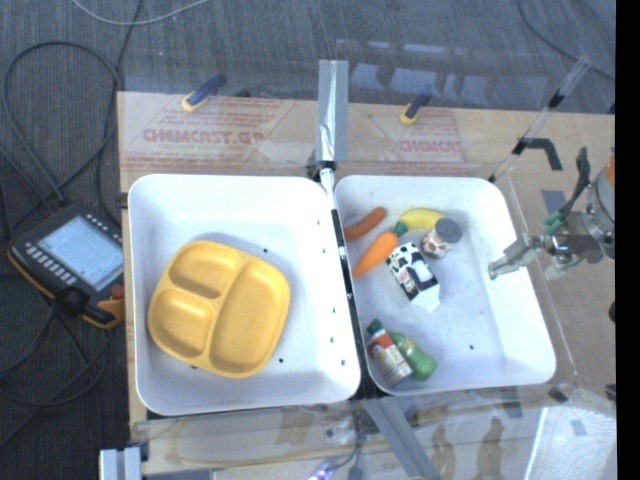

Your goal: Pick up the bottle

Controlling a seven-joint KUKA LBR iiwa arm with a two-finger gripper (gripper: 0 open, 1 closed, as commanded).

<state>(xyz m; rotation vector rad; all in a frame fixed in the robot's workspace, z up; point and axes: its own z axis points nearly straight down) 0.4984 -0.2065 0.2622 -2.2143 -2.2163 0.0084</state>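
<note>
The bottle is green with a red and white label. It lies on its side in the near left corner of the right bin. My gripper hangs over the right rim of that bin, well to the right of the bottle and farther back, touching nothing. The arm behind it runs off the right edge of the view.
At the back of the right bin lie an orange carrot, a red sausage, a yellow banana, a small can and a cow-patterned carton. The left bin holds a yellow divided plate. A teach pendant lies at the far left.
</note>
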